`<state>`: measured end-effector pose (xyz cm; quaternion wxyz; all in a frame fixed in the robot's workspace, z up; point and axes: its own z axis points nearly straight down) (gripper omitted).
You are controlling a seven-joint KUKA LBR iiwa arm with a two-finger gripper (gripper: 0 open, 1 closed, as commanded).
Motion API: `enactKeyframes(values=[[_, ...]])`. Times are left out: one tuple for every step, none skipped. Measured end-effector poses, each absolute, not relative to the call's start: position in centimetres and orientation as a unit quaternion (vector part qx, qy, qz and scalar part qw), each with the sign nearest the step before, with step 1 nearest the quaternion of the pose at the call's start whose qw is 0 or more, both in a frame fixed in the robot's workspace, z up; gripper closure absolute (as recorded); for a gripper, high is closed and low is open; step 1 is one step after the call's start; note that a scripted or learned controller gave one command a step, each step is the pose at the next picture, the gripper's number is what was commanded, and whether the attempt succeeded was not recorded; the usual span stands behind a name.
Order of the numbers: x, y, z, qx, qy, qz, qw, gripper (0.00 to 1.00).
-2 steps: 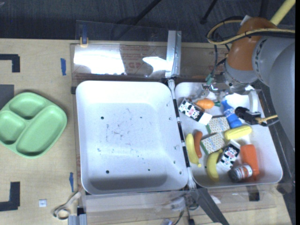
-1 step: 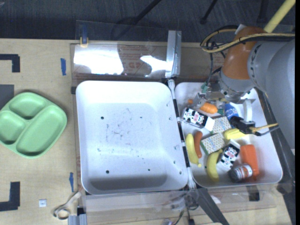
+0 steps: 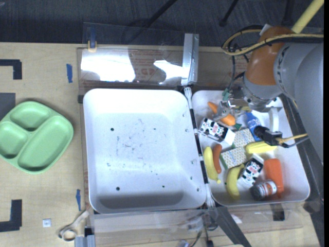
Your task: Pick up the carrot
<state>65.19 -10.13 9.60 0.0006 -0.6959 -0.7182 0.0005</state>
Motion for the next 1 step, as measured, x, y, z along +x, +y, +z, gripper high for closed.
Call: enactKeyframes(values=[[66.74, -8.41, 18.55, -0.717, -0.697, -0.0006, -0.001, 1.00]])
